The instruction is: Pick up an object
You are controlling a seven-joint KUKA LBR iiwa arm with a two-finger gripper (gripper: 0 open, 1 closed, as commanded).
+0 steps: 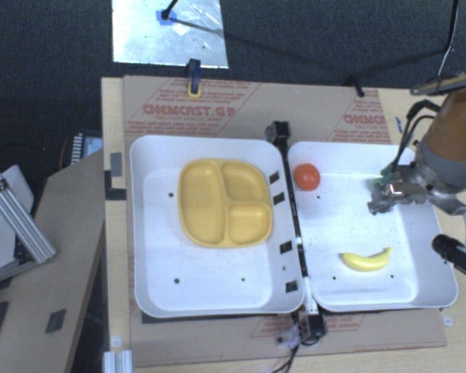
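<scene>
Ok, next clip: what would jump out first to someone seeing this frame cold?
Probably the yellow divided plate, lying in the middle of the left bin. Next, the right bin holds an orange-red ball in its far left corner and a banana toward its near side. The gripper hangs over that bin's right part, apart from both items.

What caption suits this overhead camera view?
Grey arm's pincer hovers in the right white bin near a yellow banana and an orange-red ball.
</scene>
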